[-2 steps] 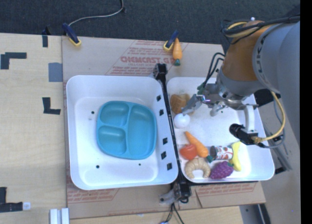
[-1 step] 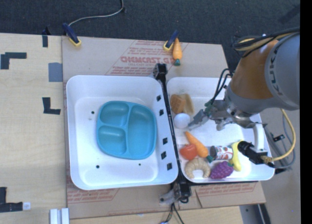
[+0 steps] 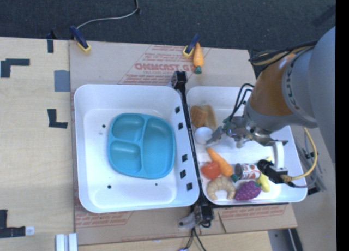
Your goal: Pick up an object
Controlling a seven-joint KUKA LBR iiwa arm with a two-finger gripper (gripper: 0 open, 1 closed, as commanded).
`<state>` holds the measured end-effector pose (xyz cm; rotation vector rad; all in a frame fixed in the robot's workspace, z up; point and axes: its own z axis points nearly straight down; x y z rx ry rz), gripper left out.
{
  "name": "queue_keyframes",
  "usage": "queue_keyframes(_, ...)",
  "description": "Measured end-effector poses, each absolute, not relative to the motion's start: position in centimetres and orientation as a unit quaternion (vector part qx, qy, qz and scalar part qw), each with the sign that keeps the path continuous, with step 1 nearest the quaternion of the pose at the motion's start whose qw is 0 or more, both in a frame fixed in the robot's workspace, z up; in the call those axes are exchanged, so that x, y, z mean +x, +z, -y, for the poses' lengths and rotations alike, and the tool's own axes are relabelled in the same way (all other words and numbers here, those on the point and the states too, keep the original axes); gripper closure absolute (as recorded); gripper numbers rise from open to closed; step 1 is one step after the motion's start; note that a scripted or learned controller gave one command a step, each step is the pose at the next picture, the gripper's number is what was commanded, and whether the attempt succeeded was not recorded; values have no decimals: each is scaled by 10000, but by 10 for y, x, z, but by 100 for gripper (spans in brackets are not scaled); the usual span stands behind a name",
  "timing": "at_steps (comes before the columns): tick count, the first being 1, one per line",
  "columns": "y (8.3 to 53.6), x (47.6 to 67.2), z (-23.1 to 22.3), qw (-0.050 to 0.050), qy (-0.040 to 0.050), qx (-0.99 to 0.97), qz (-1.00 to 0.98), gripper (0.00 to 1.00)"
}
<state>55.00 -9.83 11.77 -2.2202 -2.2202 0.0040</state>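
Gripper (image 3: 228,133) low over right bin (image 3: 283,196), finger state can't tell, white ball (image 3: 203,133) and carrot (image 3: 220,160) just beside, blue tray (image 3: 141,145) in left bin (image 3: 87,151).

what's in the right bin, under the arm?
Right bin holds a bread piece, white ball, carrot, tomato, croissant, grapes, a small can. The arm covers the bin's upper right.

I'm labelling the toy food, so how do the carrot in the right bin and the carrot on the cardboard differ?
The carrot in the right bin lies slanted among other toy food, close under the gripper. The carrot on the cardboard lies outside both bins, nearly straight up the picture, beside a yellow clamp. Both are orange with green tops.
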Motion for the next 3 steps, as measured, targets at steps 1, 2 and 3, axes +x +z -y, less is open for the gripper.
queue_keyframes(1, 184, 519, 68, 7, 3, -7066, 7076, 0)
queue_keyframes(2, 109, 530, 97, 19, 18, -7072, 7070, 0)
queue_keyframes(3, 107, 604, 103, -1, 6, -7068, 7074, 0)
